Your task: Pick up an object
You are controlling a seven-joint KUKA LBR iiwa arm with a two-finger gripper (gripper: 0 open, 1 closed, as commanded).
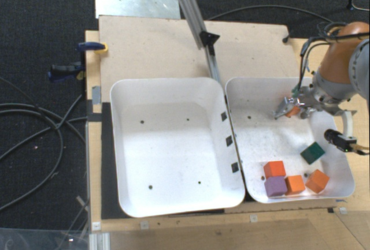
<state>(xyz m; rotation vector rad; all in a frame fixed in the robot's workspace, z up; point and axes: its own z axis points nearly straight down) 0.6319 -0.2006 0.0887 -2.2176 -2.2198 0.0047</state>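
Two shallow white plastic bins stand side by side on the bench: the left bin and the right bin. My grey arm with the orange band reaches in from the right, over the far right part of the right bin. My two-finger gripper hangs there above the bin floor, pointing to the left. Something small and orange shows just beside it, but I cannot tell if it is between my fingers, nor how far they are open.

Five small blocks lie in the near right part of the right bin. A dark green cube lies alone, nearest to my gripper but apart from it. Nearer to the front, an orange-red cube, a purple cube, a small orange cube and an orange cube turned on a corner lie close together.
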